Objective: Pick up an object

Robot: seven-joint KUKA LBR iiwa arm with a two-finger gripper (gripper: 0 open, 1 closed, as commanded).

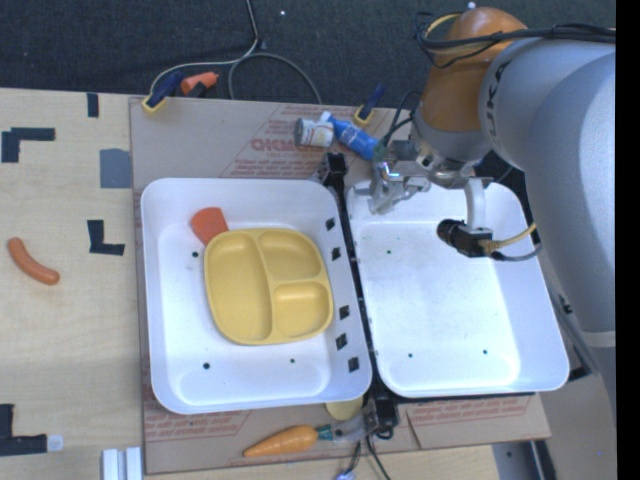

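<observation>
Two white bins sit side by side on the desk. The arm (pixel 520 98) leans in from the right, its hand (pixel 388 190) at the right bin's (pixel 450 308) top-left rim; its grip cannot be told. The left bin (pixel 170 268) holds a yellow divided plate (pixel 268 286) and an orange block (pixel 209 224) touching its upper-left edge. A carrot (pixel 285 440) lies below.

grey arm (pixel 560 118) reaching in, gripper (pixel 385 196) lowered

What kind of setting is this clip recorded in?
Most likely a robot lab bench for pick-up trials: two white bins taped to cardboard, a grey arm reaching over them, and toy items such as a yellow divided plate and a carrot.
</observation>
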